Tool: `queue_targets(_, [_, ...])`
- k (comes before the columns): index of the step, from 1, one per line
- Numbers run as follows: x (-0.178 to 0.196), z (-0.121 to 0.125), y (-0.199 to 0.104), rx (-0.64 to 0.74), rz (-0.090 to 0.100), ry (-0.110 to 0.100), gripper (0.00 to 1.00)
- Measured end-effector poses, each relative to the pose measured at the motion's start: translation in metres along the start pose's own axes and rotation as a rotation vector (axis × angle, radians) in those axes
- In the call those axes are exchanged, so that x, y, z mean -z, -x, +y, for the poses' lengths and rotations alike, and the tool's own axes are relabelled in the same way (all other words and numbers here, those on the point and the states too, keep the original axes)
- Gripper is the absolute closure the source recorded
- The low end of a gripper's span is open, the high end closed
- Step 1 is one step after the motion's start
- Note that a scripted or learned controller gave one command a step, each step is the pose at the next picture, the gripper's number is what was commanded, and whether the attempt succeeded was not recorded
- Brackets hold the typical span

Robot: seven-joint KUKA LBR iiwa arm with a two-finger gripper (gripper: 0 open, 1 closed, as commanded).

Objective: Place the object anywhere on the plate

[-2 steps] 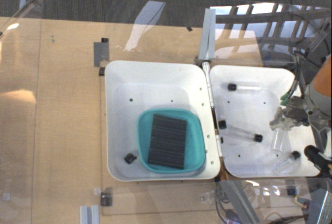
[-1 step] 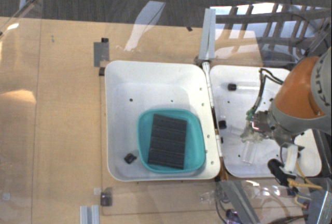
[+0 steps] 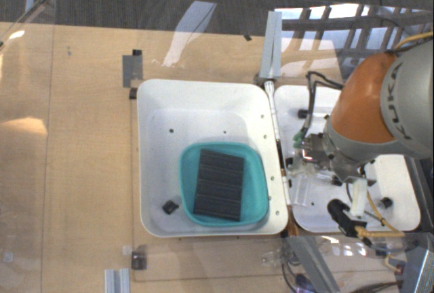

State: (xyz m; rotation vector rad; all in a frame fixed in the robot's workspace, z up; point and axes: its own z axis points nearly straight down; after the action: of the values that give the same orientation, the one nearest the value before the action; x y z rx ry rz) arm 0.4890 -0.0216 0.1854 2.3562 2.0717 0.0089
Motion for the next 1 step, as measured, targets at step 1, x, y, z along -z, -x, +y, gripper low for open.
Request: queue_targets(1, [0.0441,0.0304,-0.0909,0.06,0.0,0.0,1.0])
